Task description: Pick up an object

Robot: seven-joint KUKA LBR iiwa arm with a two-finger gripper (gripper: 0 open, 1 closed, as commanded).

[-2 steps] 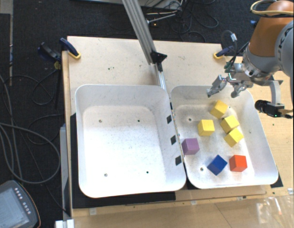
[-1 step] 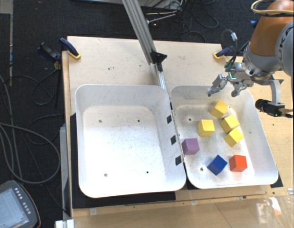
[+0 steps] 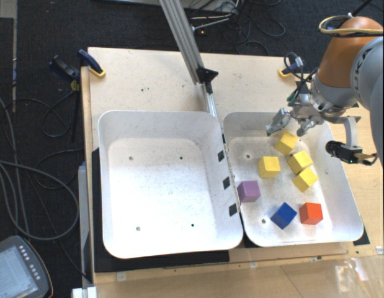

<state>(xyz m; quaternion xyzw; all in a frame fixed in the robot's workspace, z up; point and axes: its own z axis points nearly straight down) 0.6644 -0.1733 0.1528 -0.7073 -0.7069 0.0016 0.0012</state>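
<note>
**Gripper poised over the yellow cubes in the right bin**

We see no readable writing anywhere: no brand marks, no labels on the blocks or bins, and the screen of the grey pendant (image 3: 15, 272) at the lower left corner is too small to read.

On to the containers. We take the right bin (image 3: 340, 228) as our landmark. Inside it, we count seven blocks. Four are yellow: the top yellow cube (image 3: 286, 143) sits near the bin's far wall, a second yellow cube (image 3: 270, 166) lies just below and left of it, a third yellow cube (image 3: 299, 161) is to the right of that, and a fourth yellow cube (image 3: 305, 179) is touching or almost touching the third on its near side. Toward the bin's left wall there's a purple cube (image 3: 248, 191). At the near end a blue cube (image 3: 283, 215) and an orange-red cube (image 3: 311, 213) sit just beside each other.

The left bin (image 3: 160, 185), touching the right bin's left edge, shows speckled white floor.

Now the gripper (image 3: 291, 124): it hangs over the right bin's far end, just above the top yellow cube, fingers spread apart, nothing between them. The cube rests on the bin floor.
</note>
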